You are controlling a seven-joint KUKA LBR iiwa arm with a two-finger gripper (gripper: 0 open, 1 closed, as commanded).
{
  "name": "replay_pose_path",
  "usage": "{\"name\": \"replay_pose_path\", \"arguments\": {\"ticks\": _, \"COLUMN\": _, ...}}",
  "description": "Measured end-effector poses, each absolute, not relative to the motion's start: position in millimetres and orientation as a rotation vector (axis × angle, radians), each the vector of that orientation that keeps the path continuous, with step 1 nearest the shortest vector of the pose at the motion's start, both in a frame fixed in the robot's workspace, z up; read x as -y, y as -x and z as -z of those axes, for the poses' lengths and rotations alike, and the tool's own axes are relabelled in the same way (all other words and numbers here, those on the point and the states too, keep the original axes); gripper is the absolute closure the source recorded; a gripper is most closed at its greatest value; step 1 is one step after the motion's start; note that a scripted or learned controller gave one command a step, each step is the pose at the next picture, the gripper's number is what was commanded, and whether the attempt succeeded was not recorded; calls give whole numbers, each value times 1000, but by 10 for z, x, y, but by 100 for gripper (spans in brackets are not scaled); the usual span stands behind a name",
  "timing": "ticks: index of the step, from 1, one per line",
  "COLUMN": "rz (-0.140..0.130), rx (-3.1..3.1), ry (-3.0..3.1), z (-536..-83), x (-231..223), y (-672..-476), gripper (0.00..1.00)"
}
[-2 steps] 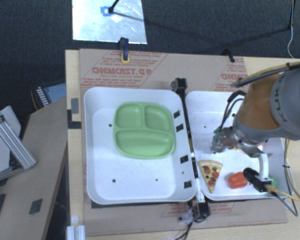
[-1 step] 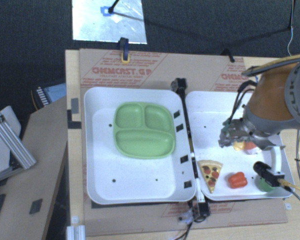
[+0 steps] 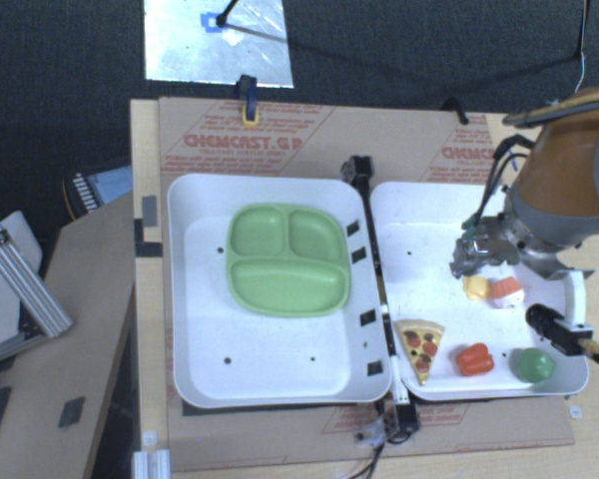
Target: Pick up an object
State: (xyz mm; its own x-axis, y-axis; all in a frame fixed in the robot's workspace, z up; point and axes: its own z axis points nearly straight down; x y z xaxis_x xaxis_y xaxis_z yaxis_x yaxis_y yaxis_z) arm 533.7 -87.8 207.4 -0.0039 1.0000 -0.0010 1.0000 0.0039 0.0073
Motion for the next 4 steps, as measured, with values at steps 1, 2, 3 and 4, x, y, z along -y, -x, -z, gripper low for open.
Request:
{"name": "replay_pose_path", "arguments": {"ticks": 1, "rz": -6, "rx": -2231, "ry": -2210, "z": -2215, "x": 393, "y": -5532, "gripper": 100}}
{"name": "replay_pose_path", "arguments": {"ticks": 2, "rz": -5, "rx": -2232, "ry": -2210, "z": -2298, "x": -97, "y": -5648, "gripper": 100}}
{"name": "replay_pose_path", "arguments": {"ticks": 3, "rz": -8, "rx": -2232, "ry": -2210, "z": -2385, "x": -624, "y": -5869, "gripper": 100}}
{"name": "replay_pose_path", "arguments": {"ticks": 4, "rz": -3, "rx": -2231, "ry": -2212, "z": -2245, "x": -1056, "y": -5999, "gripper": 100}}
